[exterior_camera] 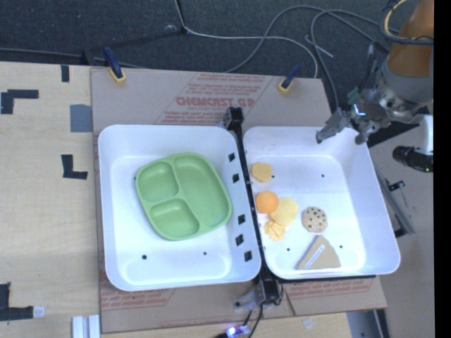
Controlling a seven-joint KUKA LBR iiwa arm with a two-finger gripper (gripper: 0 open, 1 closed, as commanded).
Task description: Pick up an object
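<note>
Hovering beyond the far right corner of the right white plastic bin (366,210), the two-finger gripper (342,132) stands jaws apart, empty. Approach step: descend toward the round orange ball (266,202) near that bin's left wall.

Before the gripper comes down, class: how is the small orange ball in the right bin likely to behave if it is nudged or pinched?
The orange ball looks round and smooth, so a nudge would probably send it rolling. It sits against the yellow pieces, which may stop it on that side. A pinch off its middle could squirt it out of the gripper, now spread wide over the bin's far rim.
</note>
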